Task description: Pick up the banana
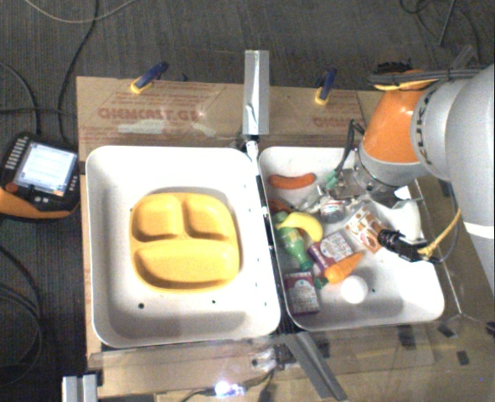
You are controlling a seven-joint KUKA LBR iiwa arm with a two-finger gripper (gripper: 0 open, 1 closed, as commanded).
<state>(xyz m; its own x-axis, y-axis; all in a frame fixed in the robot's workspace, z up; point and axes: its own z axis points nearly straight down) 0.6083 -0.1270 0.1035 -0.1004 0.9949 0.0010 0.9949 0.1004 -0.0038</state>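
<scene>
In the right bin (415, 304), nearest the camera, a carrot (344, 267) and small packets lie jumbled, and just behind them the banana (302, 223) rests near the bin's left wall, beside a green bottle (292, 245). Farther back the gripper (341, 193) hangs low over the clutter, seemingly right of the banana; whether it is spread or pressed together I cannot tell. The left bin (105, 224) holds a yellow divided tray (185, 239).
</scene>
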